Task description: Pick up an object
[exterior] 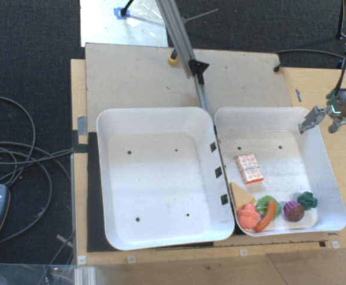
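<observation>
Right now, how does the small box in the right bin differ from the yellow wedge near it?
The small box is rectangular, orange and white with a printed pattern; the yellow wedge is triangular and plain tan-yellow. The box lies alone toward the bin's middle; the wedge sits against the toy pile by the divider. Both lie in the right bin.

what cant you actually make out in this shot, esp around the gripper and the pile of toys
- Gripper: cut off by the camera view's right edge; finger state unclear.
- Small box: label print too small to read.
- Green toy: partly covered by the orange-red one; shape unclear.
- Purple toy: too small to identify.
</observation>
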`<state>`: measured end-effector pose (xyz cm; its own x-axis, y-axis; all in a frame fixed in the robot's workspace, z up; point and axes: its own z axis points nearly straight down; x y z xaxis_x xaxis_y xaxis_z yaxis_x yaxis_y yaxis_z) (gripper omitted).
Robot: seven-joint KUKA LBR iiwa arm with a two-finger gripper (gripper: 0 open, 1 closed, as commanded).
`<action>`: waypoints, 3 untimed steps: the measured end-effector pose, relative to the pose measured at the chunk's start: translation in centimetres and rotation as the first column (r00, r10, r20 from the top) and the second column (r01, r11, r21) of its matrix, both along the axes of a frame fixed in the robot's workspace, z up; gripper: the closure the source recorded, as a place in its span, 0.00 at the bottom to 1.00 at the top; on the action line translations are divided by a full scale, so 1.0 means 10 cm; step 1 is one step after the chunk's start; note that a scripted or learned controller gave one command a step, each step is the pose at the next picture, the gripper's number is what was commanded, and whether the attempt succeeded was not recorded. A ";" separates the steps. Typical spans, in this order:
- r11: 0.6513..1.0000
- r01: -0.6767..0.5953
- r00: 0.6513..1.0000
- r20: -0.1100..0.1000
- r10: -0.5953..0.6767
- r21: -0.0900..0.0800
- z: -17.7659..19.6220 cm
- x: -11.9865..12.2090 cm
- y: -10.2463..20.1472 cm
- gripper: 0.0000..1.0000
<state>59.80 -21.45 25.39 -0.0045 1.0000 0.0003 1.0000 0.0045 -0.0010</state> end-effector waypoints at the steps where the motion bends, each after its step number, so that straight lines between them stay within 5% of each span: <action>1: 1.000 -0.002 1.000 0.003 0.002 -0.001 0.02 0.01 0.00 0.00; 3: 1.000 0.001 1.000 0.000 -0.001 0.000 -1.01 0.05 0.03 0.00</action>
<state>60.31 -21.14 15.27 -0.0033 1.0000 0.0000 1.0000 0.0033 -0.0015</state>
